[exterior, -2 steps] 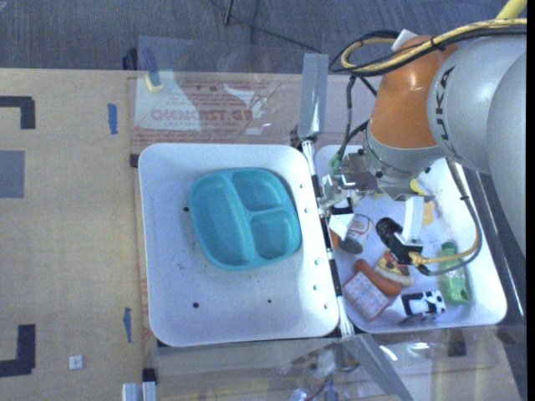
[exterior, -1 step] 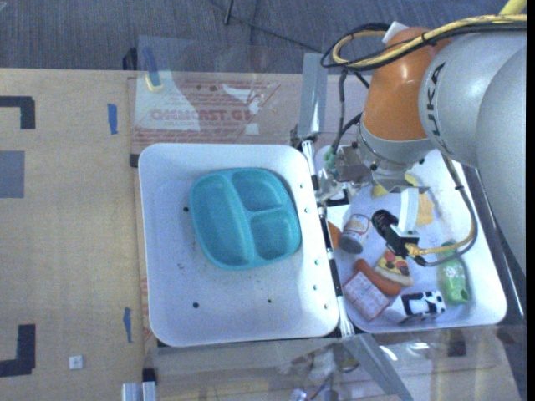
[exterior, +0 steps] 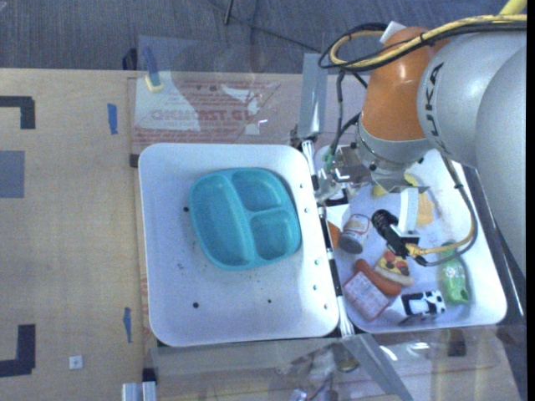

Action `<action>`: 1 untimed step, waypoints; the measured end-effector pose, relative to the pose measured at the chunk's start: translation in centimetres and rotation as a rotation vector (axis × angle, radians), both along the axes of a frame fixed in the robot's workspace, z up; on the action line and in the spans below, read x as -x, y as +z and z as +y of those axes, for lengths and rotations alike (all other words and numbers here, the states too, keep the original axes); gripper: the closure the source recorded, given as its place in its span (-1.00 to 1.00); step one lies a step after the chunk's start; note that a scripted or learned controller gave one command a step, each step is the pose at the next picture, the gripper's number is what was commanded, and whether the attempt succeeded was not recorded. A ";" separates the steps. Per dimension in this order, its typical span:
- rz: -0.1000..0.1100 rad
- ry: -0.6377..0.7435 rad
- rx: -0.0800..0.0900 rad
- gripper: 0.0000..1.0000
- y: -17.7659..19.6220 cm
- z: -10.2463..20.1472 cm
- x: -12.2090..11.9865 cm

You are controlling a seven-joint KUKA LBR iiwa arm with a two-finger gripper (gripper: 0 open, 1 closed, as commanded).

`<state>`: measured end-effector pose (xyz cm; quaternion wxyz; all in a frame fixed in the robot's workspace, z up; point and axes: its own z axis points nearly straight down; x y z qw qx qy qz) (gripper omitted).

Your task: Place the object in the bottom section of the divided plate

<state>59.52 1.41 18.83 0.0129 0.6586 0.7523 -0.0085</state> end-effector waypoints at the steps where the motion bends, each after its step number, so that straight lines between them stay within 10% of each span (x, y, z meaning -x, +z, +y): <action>1: -0.003 0.051 0.003 1.00 0.0 0.0 -0.3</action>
